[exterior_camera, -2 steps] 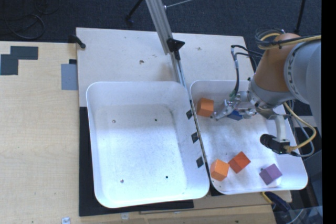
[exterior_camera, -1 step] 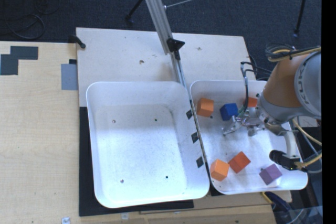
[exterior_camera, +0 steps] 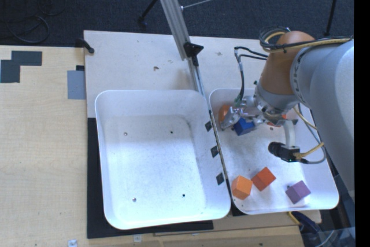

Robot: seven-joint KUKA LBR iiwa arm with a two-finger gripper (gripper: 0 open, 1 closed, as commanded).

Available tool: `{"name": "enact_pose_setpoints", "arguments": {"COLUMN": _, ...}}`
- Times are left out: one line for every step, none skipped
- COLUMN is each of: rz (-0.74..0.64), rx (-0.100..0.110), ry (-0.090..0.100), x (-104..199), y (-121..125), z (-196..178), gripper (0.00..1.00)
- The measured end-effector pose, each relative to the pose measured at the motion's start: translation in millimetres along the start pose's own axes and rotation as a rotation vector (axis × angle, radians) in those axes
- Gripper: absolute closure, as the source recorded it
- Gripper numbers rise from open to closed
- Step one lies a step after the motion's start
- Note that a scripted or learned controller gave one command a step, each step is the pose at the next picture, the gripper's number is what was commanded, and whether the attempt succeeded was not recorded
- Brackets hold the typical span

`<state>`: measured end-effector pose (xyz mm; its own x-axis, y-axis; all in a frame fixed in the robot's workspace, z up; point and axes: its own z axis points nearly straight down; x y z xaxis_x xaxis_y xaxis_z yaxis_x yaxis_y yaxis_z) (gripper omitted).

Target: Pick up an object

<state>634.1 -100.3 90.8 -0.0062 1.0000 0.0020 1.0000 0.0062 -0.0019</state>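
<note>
Reaching in from the right, the grey arm (exterior_camera: pixel 324 75) with its orange band (exterior_camera: pixel 283 63) was bent down over the upper part of the right bin (exterior_camera: pixel 324 201). The tool (exterior_camera: pixel 241 118) sat low at the bin's upper left corner, close to the divider between the two bins. A blue block (exterior_camera: pixel 244 125) showed directly under the tool, touching or nearly touching its metal parts; whether the block was actually clamped could not be told, since the wrist hid the closing parts. An orange object (exterior_camera: pixel 223 114) lay just beside the tool on its left, against the bin wall.

Three more blocks lay along the lower part of the right bin, well apart from the tool: a light orange cube (exterior_camera: pixel 241 187) nearest the divider, a darker orange-red cube (exterior_camera: pixel 263 178) touching or just beside it, and a purple cube (exterior_camera: pixel 298 191) farther right. The left bin (exterior_camera: pixel 110 142) showed a white floor with a few small dark specks. Both bins rested on the pale worktop (exterior_camera: pixel 40 142), and a slanted aluminium rail (exterior_camera: pixel 173 14) rose from behind the bins. Black cables (exterior_camera: pixel 303 153) looped from the wrist over the right bin.
</note>
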Motion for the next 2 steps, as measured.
{"name": "enact_pose_setpoints", "arguments": {"rz": 0.000, "rx": 0.007, "ry": -0.003, "x": -3.8, "y": -2.7, "z": -8.8, "gripper": 1.00}}
{"name": "enact_pose_setpoints", "arguments": {"rz": 0.001, "rx": -0.007, "ry": 0.001, "x": 71.2, "y": -0.7, "z": -104.3, "gripper": 1.00}}
